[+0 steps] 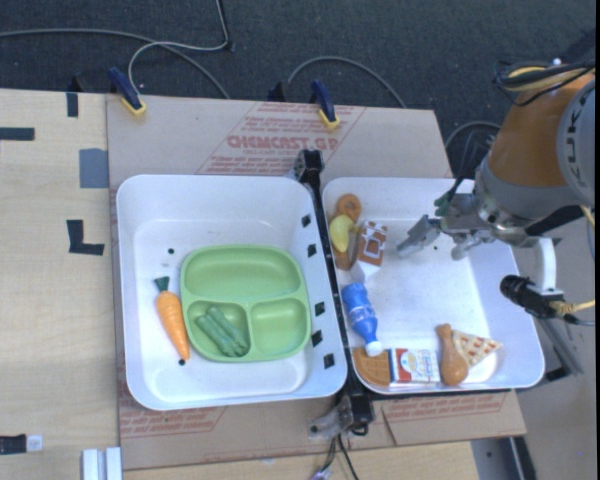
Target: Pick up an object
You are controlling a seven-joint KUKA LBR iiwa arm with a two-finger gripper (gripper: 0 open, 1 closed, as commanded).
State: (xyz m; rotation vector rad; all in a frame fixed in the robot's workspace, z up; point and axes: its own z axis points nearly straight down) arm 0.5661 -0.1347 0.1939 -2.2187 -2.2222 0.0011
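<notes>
My gripper (441, 244) hangs over the upper right part of the right bin (525, 368), open, with nothing between its fingers. To its left lie a brown carton (371, 243), a yellow lemon-like piece (340, 233) and a pretzel-like piece (349, 208). A blue bottle (360, 314) lies along the bin's left wall. Along the front edge sit a red-and-white box (414, 365), a drumstick (450, 353) and a pizza slice (477, 348).
The left bin (140, 208) holds a green divided plate (245, 301) with green beans (223, 329) in one compartment and an orange carrot (172, 322) beside it. Blue clamps (127, 91) and cables lie along the bench's far edge. The arm's body stands at the right.
</notes>
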